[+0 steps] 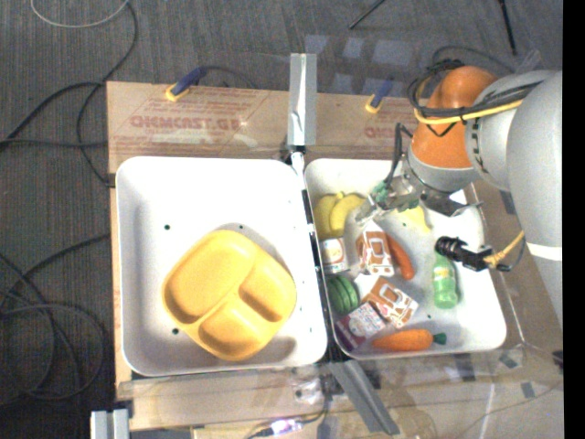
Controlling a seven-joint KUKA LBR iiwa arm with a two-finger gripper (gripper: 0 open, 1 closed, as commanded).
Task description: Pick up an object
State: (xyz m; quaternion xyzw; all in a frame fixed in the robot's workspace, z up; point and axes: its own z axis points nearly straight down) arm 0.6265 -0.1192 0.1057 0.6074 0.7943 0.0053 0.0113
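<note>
Orange carrot point(402, 340), green-tipped, lies along right bin's point(494, 323) front wall.

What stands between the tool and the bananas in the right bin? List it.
Nothing visible. The tool hangs over the back of the right bin, just right of the bananas, with bare bin floor between them. The cartons, carrots and green bottle lie nearer the front.

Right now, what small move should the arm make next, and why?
Probably a short drop straight down: the gripper hangs over the back of the right bin, just above the bananas, with nothing visibly held.
</note>
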